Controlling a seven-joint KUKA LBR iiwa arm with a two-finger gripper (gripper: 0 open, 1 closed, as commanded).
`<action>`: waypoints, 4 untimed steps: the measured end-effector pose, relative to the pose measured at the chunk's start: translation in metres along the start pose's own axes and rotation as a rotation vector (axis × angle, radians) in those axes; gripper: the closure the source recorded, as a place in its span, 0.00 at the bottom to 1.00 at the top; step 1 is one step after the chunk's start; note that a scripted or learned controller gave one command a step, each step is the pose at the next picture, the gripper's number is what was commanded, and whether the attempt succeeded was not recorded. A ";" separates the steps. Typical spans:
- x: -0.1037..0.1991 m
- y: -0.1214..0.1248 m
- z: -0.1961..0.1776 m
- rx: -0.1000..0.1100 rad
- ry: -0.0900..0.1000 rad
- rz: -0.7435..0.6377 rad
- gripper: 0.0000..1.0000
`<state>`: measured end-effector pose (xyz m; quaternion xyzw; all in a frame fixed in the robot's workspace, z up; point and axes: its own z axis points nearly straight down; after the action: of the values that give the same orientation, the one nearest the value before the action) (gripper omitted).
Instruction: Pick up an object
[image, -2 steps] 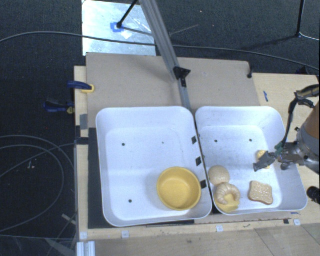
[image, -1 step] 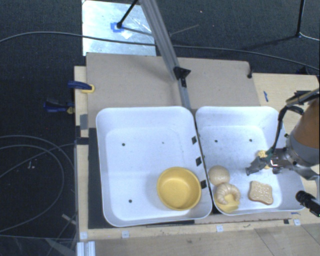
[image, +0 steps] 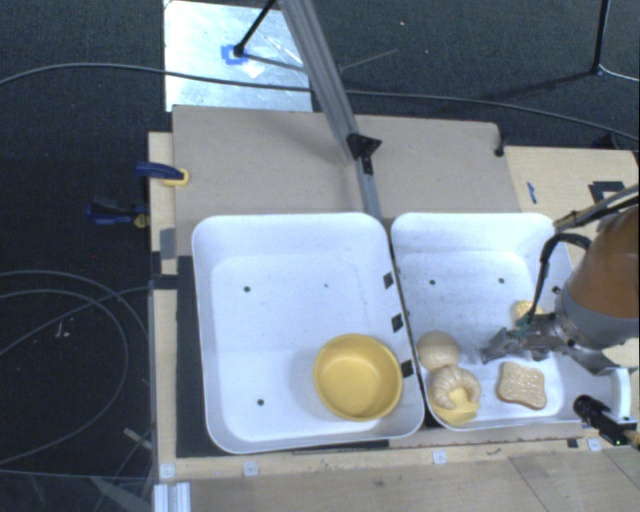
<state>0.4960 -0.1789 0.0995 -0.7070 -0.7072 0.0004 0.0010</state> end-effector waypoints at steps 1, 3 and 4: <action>0.000 0.001 -0.013 -0.005 -0.002 0.001 1.00; 0.000 -0.005 -0.107 -0.008 -0.003 -0.005 1.00; 0.004 -0.002 -0.152 -0.009 -0.003 -0.005 1.00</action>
<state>0.4946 -0.1750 0.2511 -0.7051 -0.7091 -0.0018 -0.0036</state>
